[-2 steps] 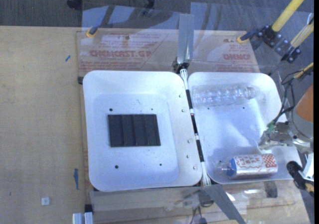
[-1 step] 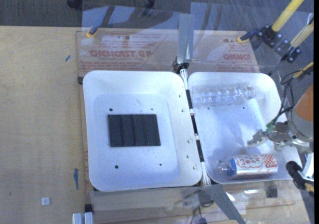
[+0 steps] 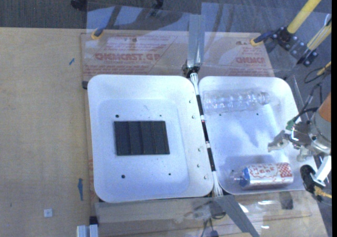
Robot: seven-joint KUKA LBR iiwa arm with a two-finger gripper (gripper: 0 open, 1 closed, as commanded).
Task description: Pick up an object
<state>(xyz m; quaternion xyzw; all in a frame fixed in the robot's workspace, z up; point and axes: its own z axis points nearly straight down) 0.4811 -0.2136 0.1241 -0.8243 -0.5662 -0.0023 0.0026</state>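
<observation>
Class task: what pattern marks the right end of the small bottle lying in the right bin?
A red-and-white check on the small bottle, seen in the camera view.

arm low at the view's right edge

the grey arm comes in from the right, its orange band just showing at the edge above the wrist (most of the arm is cut off). the hand sits low, metal parts pointing left; its finger spacing cannot be made out.

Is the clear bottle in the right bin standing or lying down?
Lying down. The clear bottle shows its full length along the far wall of the right bin.
</observation>
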